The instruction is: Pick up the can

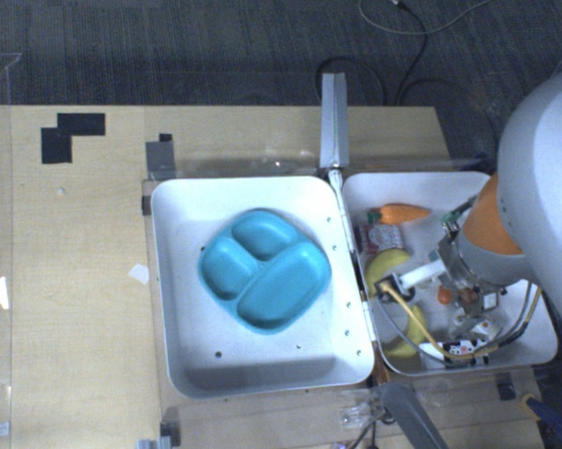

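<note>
The bench point(68, 277) carries 2 shallow white bins side by side. The left bin point(189, 360) holds a blue divided plate point(265, 268) with 3 compartments, lying flat near the middle and tilted on the diagonal.

The right bin point(541, 346) is crowded. An orange carrot-shaped toy point(404, 212) lies near its far edge, and just beside it, against the wall shared with the left bin, sits a small object with a red and dark label point(373, 235) (possibly the can, though it is too small and blurred to be sure). Below that rests a yellow-green rounded fruit point(388, 265), and a yellow banana-like piece point(410, 327) runs down toward the near edge. A small orange-red item point(443, 295) lies right of the fruit.

The grey arm point(542, 186) reaches in from the right, its orange band point(492, 222) above the wrist, and the gripper point(466, 314) hangs low over the right bin's near half amid cables. I cannot tell how it is set, and nothing is visibly held in it.
</note>
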Controlling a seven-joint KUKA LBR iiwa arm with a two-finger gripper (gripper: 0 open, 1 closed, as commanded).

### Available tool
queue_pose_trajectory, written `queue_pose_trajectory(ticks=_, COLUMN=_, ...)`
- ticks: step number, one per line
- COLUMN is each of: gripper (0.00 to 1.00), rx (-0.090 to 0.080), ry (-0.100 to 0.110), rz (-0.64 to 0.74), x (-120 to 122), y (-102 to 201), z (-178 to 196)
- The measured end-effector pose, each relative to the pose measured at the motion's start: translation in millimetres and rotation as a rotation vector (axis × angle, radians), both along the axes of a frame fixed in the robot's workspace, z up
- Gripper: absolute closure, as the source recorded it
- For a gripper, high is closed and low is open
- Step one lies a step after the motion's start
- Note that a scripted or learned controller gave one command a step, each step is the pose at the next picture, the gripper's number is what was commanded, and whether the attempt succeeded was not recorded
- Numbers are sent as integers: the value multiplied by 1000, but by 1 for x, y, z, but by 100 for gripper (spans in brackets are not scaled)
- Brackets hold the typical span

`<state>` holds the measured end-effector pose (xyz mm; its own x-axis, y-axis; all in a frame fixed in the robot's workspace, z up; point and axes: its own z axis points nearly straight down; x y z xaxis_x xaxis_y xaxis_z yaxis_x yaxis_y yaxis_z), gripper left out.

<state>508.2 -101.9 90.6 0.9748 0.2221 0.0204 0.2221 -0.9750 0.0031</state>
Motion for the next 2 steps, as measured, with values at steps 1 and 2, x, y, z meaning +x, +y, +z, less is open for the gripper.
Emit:
queue_pose_trajectory(ticks=1, gripper=0, rx=-1, ry=19, rz=2, x=38, y=-34, z=2)
queue_pose_trajectory(ticks=2, gripper=0, rx=0, ry=19, rz=-16, x=38, y=-7, z=31)
